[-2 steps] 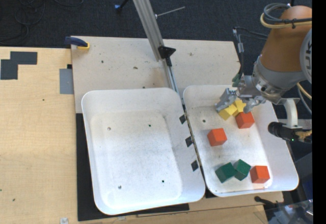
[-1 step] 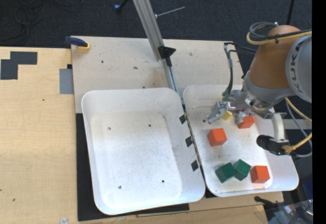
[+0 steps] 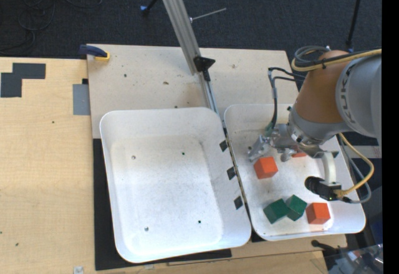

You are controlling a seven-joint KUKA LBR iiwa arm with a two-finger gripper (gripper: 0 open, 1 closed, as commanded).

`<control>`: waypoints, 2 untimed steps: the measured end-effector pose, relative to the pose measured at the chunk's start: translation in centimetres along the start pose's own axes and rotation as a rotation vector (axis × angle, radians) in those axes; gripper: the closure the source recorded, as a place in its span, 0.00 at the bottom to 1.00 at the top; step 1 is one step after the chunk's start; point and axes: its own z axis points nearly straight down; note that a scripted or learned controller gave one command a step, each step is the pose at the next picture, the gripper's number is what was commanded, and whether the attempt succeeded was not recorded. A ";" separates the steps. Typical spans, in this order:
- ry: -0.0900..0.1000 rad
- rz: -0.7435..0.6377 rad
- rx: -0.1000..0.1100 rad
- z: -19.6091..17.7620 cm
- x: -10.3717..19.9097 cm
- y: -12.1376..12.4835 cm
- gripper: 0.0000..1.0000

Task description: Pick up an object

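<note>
**Gripper's sitting right on top of the orange block, easy one to fumble**

Your gripper [image 3: 269, 149] is low in the right bin [image 3: 249, 118], right above the orange block [image 3: 266, 167], which looks like the pick target. The metal fingers look spread apart with nothing between them, so no grab yet.

The block sits a bit below the fingertips, toward the bin's near edge. Close from here and you probably clip its top corner and nudge it instead of trapping it.

Past that block, near the bin's front rim, two green blocks [image 3: 285, 210] touch each other, with another orange block [image 3: 318, 212] just beside them. A shoved block could slide into that cluster. The black cable [image 3: 322, 188] hangs close over them too, so watch for a snag.
</note>
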 end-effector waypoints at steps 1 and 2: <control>0.000 0.007 -0.004 -1.3 -0.1 0.1 1.00; -0.002 0.000 -0.012 -6.5 -0.7 1.0 1.00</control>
